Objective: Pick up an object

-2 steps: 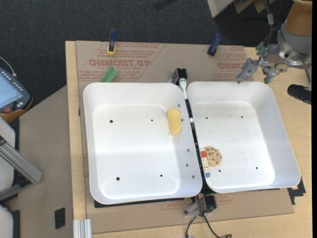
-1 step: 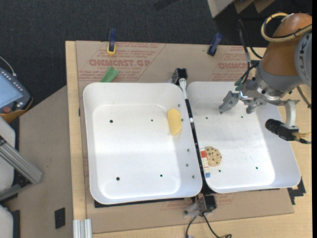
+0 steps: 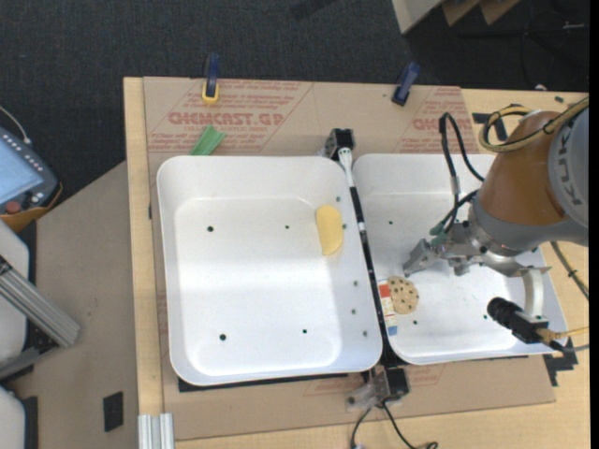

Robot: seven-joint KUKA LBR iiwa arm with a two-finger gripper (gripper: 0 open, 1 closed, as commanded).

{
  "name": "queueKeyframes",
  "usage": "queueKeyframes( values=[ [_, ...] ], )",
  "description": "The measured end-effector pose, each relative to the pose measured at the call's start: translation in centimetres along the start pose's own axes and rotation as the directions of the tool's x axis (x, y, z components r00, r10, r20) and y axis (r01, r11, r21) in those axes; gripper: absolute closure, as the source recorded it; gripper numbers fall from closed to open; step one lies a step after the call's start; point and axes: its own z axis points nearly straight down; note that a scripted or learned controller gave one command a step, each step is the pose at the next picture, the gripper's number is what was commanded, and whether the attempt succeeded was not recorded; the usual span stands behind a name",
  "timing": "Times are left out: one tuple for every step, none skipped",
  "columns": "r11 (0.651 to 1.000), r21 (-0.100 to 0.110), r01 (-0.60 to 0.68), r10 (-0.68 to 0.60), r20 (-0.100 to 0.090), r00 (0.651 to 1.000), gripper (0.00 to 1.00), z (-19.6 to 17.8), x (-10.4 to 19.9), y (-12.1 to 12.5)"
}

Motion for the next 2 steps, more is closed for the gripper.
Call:
queueKeyframes(
  values=[
    [1.0, -0.017, 0.001, -0.001, 0.005, 1.0, 1.0, -1.5, -0.1, 0.6],
    [1.0, -0.013, 0.008, -0.008, 0.0, 1.0, 1.0, -8.2, 6.3, -5.3]
  ],
)
